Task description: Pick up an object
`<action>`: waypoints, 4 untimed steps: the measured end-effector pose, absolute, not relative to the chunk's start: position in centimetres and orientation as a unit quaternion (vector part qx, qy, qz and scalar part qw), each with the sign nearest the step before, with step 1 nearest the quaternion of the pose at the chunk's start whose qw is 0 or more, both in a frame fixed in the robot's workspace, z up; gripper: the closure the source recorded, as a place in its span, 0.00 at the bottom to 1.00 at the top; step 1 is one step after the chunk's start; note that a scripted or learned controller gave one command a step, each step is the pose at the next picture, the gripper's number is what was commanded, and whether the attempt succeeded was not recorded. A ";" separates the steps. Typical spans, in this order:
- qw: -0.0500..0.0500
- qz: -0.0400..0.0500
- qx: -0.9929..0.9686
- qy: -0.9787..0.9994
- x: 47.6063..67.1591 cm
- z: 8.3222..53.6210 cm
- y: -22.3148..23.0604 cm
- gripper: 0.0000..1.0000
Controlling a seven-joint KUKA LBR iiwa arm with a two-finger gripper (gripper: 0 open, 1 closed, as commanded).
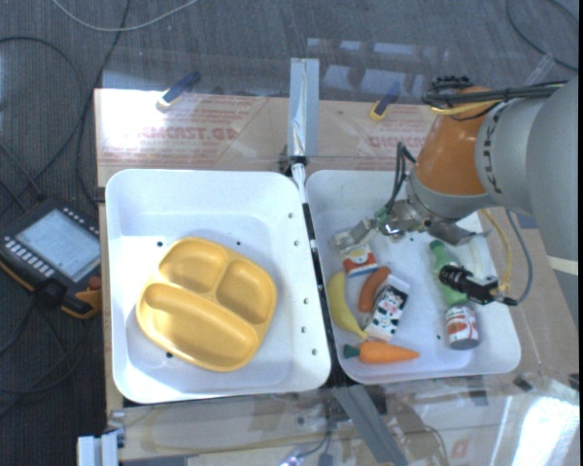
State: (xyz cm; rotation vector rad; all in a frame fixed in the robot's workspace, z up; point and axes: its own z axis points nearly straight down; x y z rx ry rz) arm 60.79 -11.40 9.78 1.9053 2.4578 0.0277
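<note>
Fingers (369, 229) are spread apart, grasping nothing, low over the upper-left floor of the right bin (505, 357), just above a small carton (358, 260). Behind them the grey arm (534, 153) w/ orange band (452, 158) comes in from the frame's right, covering the bin's upper-right corner.

Surface: two white bins side by side on a cardboard-covered tabletop (214, 134), a metal rail (301, 105) at upper center above the gap between them. Dark carpet w/ cables along the top of frame; a pendant (44, 246) at left edge.

Left bin (175, 192) holds a yellow divided tray (206, 304), set diagonal, bare floor above it.

Right bin is crowded in the lower half: banana (342, 307) along the left wall, long axis approx. vertical in frame; hot dog (372, 287) tilted; milk carton (389, 311) beside it, leaning right at top; carrot (384, 353) near the bottom edge, approx. horizontal, tip pointing right; green bottle (443, 265) approx. vertical; can (461, 326) at lower right. Bare floor mostly at the bin's upper left.
</note>
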 end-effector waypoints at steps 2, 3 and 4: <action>0.006 0.004 0.601 0.799 57.0 9.6 -10.4 1.00; 0.006 0.004 0.601 0.799 57.0 9.6 -10.4 0.00; 0.005 0.002 0.663 0.748 67.2 8.8 -11.2 0.00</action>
